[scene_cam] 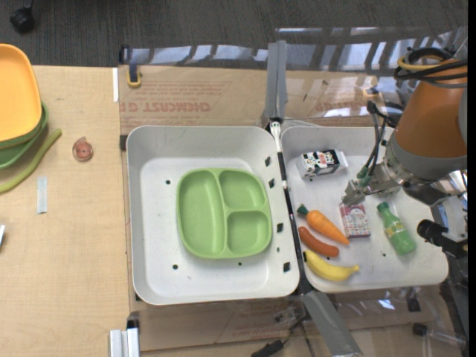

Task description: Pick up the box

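Two shallow white bins sit side by side on a bench lined with cardboard, with wooden tabletop off to the left. The right bin [416, 270] holds the clutter. Near its back left corner lies the box [322, 161], a small white carton with dark printing, flat on the floor, its long axis running roughly left to right and tilted slightly, the right end a bit farther back. It has bare floor around it. Nearer the front lie a pink packet [355, 220], a carrot [328, 226], a red sausage [318, 242] and a banana [331, 268], with a green bottle [396, 229] to their right. The gripper [357, 193] hangs just over the pink packet's upper end, well to the right of the box; its fingers look drawn close together, with nothing between them. A green divided plate [224, 213] fills the middle of the left bin [149, 199].
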You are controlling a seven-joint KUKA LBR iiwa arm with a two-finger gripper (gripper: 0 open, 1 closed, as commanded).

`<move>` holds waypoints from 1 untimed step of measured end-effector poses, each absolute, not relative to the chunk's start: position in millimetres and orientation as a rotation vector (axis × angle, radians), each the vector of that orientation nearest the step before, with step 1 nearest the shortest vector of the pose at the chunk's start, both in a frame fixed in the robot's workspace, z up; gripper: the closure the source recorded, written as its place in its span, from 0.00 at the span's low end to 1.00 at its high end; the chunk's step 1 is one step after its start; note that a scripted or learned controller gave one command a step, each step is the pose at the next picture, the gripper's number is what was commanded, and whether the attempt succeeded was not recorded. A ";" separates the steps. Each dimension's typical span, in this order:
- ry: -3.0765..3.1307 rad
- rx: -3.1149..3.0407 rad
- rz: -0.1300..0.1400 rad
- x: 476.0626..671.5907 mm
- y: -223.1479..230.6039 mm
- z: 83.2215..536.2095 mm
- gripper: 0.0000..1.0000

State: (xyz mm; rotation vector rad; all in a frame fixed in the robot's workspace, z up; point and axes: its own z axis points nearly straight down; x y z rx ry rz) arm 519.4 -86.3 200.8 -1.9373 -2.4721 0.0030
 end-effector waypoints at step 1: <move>-2.204 -2.235 0.005 494.7 -76.8 190.3 1.00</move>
